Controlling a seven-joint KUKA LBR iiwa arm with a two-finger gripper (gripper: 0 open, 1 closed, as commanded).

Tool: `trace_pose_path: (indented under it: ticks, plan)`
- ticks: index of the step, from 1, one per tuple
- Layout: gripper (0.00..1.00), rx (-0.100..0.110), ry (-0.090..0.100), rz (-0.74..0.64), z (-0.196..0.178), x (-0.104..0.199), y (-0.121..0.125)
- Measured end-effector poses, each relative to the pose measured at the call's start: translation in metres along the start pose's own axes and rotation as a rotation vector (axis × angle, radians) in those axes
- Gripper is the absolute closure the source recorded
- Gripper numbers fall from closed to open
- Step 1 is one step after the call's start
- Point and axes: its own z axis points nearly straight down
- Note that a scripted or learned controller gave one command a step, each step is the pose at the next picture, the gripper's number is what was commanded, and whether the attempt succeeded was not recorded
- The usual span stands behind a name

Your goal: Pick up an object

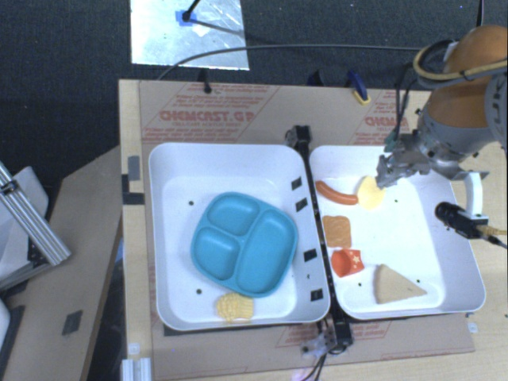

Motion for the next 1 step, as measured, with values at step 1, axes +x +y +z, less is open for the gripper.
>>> trace_pose_path:
  ticks: [1]
  plan:
    - [1.00,-0.001,0.000,0.000,-0.0092,0.0500,-0.0109]
